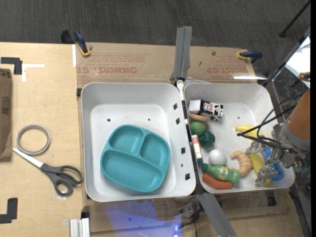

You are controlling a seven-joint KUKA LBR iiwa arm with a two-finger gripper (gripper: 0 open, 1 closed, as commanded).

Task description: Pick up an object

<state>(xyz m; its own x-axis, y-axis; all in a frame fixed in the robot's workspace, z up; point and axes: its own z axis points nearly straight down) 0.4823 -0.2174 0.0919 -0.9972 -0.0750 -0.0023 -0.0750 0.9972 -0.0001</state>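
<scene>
The gripper [269, 169] hangs low at the right bin's [256, 90] near right corner, over yellow and blue toys [257, 163]; its grasp cannot be told. A clean pick calls for centring on one toy, clear of the bin wall.

Worktop [39, 83], tan, w/ cardboard sheet [128, 65] at far side, held by blue clamps [81, 42] & [250, 55]. Left on worktop: tape roll [33, 139], scissors [52, 171] just below it w/ grey handles. Brown paper bag [5, 112] at left edge. Black corner marks [12, 63] nearby. Dark carpet floor [148, 9] beyond.
</scene>
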